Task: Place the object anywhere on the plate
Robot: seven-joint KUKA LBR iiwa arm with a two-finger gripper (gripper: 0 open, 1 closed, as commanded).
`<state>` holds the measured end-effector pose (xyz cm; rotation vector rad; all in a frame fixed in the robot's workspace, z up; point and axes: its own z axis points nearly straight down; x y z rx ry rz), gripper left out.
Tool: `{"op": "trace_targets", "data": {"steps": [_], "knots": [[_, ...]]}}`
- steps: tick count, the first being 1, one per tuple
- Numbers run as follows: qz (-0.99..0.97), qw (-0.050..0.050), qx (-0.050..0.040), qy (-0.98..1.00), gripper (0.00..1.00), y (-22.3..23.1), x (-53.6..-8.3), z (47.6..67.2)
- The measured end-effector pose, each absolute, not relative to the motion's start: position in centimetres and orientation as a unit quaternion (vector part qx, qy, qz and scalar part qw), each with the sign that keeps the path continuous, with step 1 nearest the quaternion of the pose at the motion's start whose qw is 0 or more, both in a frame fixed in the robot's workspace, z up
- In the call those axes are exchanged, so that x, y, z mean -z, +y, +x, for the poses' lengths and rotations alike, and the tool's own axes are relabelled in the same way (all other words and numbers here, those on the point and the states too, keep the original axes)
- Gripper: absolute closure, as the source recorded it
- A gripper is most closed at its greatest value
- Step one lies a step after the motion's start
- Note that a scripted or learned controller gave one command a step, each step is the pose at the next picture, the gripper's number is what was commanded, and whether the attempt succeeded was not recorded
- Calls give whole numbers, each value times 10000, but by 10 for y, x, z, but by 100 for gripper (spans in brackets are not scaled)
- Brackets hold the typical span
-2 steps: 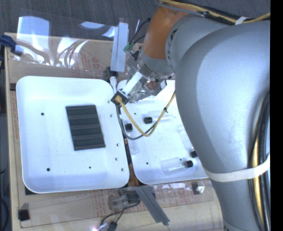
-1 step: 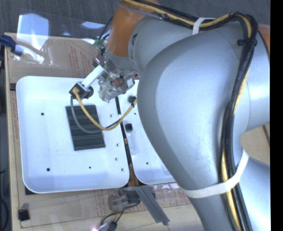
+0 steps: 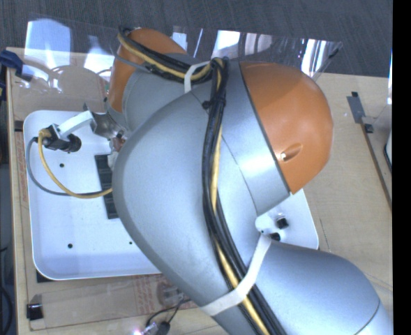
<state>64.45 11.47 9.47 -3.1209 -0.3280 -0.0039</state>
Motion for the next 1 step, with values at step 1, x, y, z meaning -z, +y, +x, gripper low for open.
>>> {"op": "trace_targets", "data": {"steps": [1], "knots": [[-9947, 25, -18, -1033, 100, 162, -92, 582]]}}
